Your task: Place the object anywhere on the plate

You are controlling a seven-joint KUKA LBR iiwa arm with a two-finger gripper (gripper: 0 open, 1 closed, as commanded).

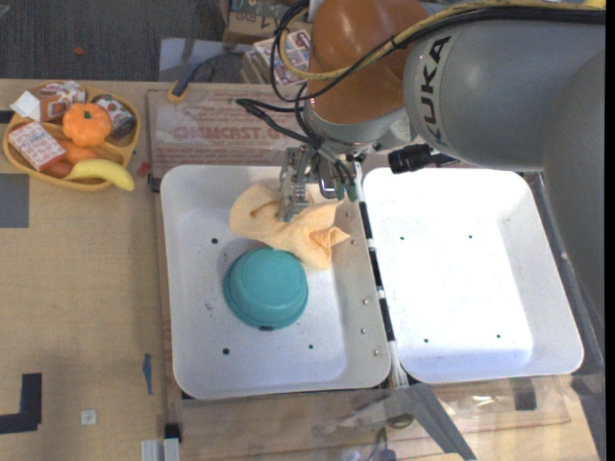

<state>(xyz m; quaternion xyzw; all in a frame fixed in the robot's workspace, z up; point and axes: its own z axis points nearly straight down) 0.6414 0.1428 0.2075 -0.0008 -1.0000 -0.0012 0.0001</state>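
Note:
A crumpled yellow-orange cloth (303,229) lies in the back half of the left bin (192,334). Just in front of it a round teal plate (267,288) rests on the bin floor, its far rim touching or overlapping the cloth's edge. My gripper (309,192) hangs down from the orange-banded wrist and sits right on the cloth's back part, low enough to touch the fabric. Cables and the wrist body hide the cloth's far edge.
The right bin (471,277) lies beside the left one, with the ridge where the bins meet running under the arm. A yellow dish of toy fruit (72,142) sits at the far left of the bench. A cardboard sheet (211,133) lies behind the left bin.

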